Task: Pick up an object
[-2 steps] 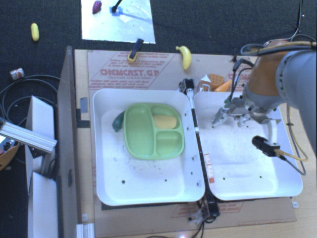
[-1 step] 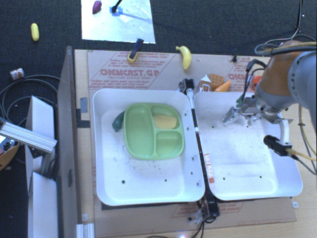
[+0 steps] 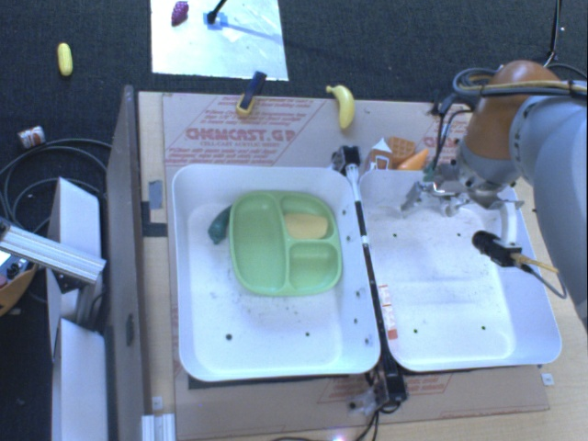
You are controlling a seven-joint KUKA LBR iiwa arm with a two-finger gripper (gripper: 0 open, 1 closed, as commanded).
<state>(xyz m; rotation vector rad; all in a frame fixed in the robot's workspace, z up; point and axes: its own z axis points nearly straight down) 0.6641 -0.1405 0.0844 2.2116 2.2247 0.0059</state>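
On the worktop (image 3: 276,122), a green plate (image 3: 285,243) is lying in the left bin (image 3: 197,338) with a yellow piece (image 3: 306,224) sitting in it, while the pincer (image 3: 439,194) is hovering low at the right bin's (image 3: 459,338) far edge, apparently reaching for something, though I cannot tell its spread.

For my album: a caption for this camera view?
Arm over right bin; green tray in left bin.

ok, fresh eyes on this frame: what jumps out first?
The green divided plate in the left bin, with a yellow piece in its upper right compartment. Then the arm's orange band at the right, with the tool low over the right bin's far edge. A banana lies on the cardboard behind the bins.
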